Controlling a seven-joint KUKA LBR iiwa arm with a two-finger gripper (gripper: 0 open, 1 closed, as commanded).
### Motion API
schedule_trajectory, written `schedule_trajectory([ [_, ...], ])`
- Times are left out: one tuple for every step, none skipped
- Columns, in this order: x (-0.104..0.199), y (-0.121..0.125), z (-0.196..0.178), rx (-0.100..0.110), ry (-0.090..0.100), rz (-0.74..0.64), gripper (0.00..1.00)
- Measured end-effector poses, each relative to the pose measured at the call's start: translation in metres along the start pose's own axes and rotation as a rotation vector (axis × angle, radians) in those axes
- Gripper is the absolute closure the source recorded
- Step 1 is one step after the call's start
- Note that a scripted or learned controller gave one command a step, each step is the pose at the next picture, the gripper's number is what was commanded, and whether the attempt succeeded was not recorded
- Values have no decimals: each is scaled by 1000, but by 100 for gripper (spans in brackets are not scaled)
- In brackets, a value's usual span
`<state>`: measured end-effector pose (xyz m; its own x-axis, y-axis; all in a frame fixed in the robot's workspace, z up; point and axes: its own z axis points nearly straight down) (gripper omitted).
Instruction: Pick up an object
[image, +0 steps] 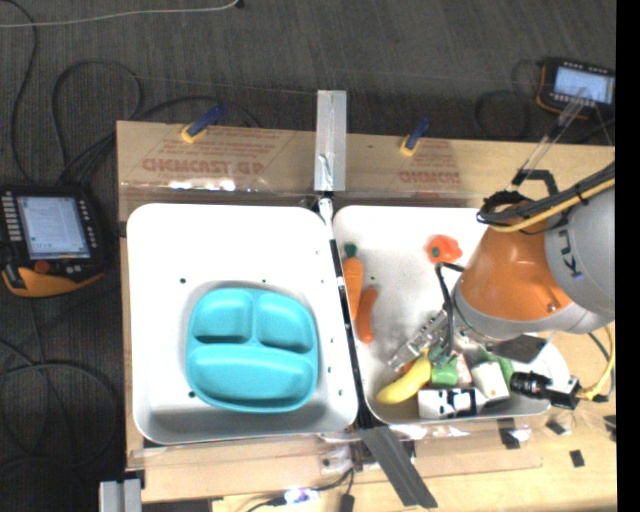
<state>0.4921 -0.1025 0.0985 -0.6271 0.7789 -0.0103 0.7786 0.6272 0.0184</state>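
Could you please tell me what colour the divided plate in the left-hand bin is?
The divided plate is light blue, turquoise-like, clearest in the camera view.

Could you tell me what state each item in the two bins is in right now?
blue divided plate: upright, in the left bin.
carrot: lying along the right bin's left wall.
banana: lying flat beside the gripper.
orange toy: resting near the arm.

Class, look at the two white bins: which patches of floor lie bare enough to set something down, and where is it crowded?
Bare: the left bin around the blue tray, and the right bin's back strip between carrot and orange piece. Crowded: its front corner, with banana and gripper.
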Motion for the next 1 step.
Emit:
schedule_trajectory([
  [42, 55, -83, 18, 18, -188, 100],
])
